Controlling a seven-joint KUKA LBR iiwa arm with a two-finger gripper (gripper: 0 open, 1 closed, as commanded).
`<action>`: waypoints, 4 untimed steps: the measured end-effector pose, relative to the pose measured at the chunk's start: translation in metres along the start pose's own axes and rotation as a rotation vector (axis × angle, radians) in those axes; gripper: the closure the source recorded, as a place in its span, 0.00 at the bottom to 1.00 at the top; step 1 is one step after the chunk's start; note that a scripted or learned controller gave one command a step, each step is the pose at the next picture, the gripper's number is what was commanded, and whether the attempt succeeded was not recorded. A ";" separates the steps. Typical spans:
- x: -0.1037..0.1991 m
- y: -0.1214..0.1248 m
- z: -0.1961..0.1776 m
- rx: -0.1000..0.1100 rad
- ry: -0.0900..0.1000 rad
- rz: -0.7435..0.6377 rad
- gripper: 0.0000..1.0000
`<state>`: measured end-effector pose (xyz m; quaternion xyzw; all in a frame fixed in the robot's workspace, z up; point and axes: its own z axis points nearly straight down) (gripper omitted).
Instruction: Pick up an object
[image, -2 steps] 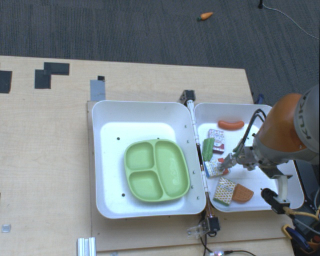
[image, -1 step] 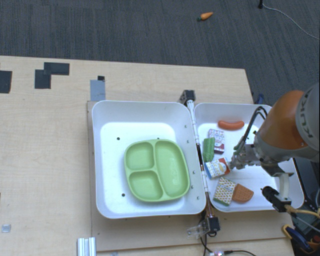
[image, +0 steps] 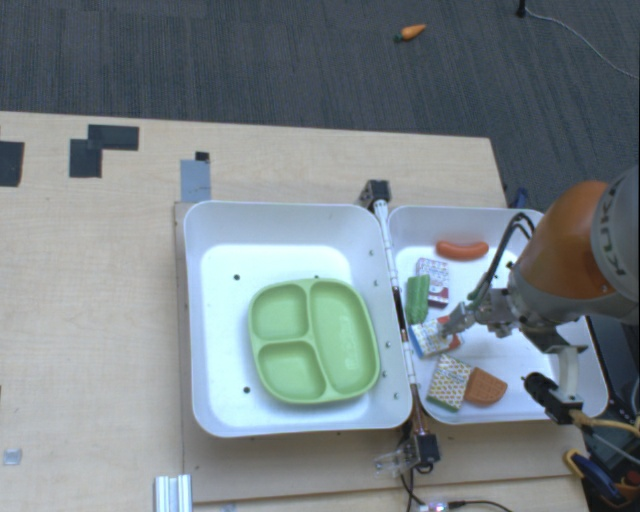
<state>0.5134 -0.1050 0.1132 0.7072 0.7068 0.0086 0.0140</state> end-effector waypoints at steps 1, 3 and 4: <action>0.014 -0.020 0.022 0.007 0.003 0.001 0.00; 0.016 -0.018 0.010 0.004 0.008 -0.002 0.00; 0.021 -0.024 0.025 0.020 0.005 -0.001 0.00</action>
